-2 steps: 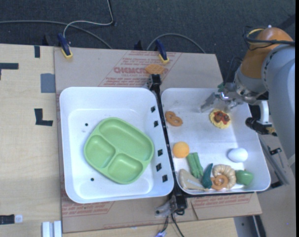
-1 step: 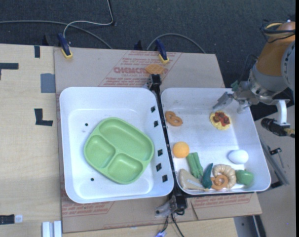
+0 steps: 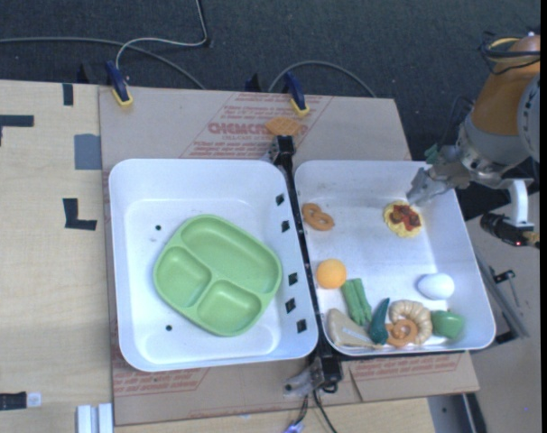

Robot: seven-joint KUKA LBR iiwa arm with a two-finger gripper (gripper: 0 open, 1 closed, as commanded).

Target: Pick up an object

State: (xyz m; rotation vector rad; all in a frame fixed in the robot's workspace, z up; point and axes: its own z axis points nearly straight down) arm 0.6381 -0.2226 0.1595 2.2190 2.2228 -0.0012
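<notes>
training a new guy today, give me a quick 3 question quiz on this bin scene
1. True or false: the green tray lies in the left bin.
2. Which item is nearest the tool? A) orange ball B) white egg C) small tart
3. Fill in: the pretzel lies in the ____ bin.

Key: 1 true; 2 C; 3 right

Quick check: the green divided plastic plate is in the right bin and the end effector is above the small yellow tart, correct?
Not quite. The camera view shows the green divided plastic plate in the left white bin, not the right. The end effector is indeed above the small yellow tart.
</notes>
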